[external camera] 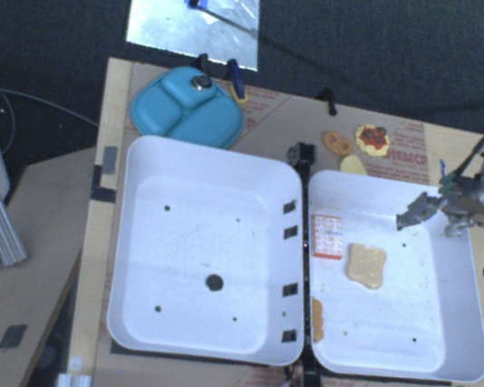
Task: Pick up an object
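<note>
White bins [219, 164]; beige slab [365, 265]; red-printed card [327, 236]; turquoise tray [187, 108]

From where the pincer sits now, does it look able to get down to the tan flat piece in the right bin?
Probably yes. The pincer hovers over the right bin, up and right of the tan flat piece, with bare bin floor between them. The small card lies clear on the piece's other side.
</note>
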`<move>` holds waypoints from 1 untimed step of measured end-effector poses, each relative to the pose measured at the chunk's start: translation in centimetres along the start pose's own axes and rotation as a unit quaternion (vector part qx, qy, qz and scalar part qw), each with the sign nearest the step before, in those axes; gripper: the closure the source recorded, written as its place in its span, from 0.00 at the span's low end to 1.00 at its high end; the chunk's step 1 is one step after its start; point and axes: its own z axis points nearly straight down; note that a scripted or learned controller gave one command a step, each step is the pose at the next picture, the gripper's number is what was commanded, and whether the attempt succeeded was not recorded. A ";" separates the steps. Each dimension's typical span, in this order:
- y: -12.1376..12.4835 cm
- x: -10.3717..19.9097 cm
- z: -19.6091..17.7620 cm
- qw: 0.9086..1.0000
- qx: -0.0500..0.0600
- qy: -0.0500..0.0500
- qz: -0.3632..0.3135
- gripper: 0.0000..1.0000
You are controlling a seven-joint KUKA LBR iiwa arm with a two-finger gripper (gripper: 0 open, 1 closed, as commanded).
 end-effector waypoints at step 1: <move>-1.1 4.0 10.4 1.000 0.004 0.002 -0.002 0.00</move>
